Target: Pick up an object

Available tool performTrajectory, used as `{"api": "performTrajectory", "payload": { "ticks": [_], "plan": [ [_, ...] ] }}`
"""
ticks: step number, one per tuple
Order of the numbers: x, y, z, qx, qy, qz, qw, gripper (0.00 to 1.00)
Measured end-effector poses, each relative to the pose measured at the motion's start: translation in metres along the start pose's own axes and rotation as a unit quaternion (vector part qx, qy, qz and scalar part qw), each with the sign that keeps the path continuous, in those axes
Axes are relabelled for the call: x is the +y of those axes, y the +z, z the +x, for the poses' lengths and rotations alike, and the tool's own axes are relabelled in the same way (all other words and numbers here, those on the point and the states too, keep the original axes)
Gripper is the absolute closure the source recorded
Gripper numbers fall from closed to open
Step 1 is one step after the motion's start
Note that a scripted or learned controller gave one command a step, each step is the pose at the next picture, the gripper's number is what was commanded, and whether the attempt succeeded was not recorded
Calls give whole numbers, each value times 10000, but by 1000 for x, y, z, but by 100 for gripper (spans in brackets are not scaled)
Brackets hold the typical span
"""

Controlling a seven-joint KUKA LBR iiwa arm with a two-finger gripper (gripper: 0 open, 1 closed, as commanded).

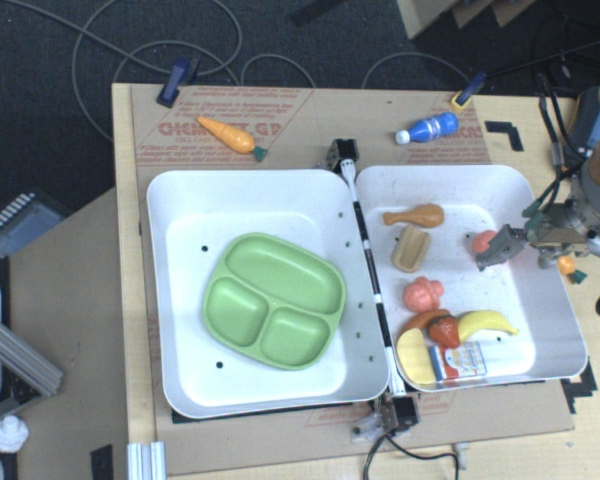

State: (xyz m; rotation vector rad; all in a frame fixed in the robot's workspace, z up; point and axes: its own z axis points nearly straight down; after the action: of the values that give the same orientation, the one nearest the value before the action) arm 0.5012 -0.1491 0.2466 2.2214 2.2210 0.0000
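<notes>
from above, the bench (310, 123) carries two shallow white bins side by side. the left bin (180, 208) holds a green divided plate (273, 299) with three compartments, lying a little turned. the right bin (540, 318) holds the loose objects: a tan drumstick-shaped piece (416, 215) near its far end, a beige block (411, 248) just below it, a pink lumpy item (423, 293) nearer the middle, and at the near end a cluster of a red strawberry-like piece (443, 330), a yellow banana (486, 323), a yellow round piece (411, 353) and a small printed carton (466, 362), all touching or just beside one another. the arm comes in from the right, and its gripper (493, 247) sits low over the right side of the right bin, beside a small red object (484, 239) that touches the dark fingertip area; whether that object is between the fingers cannot be told, and the spread of the hand cannot be told either. outside the bins, an orange carrot (228, 134) lies on the cardboard at the far left, and a blue and white bottle (428, 129) lies at the far right.
</notes>
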Motion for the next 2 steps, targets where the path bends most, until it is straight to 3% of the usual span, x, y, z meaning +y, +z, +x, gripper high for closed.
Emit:
{"api": "performTrajectory", "payload": {
  "ticks": [1,2],
  "plan": [
    [-23,117,37,6,5,14,10000,0],
    [-22,162,53,3,3,3,10000,0]
  ]
}}
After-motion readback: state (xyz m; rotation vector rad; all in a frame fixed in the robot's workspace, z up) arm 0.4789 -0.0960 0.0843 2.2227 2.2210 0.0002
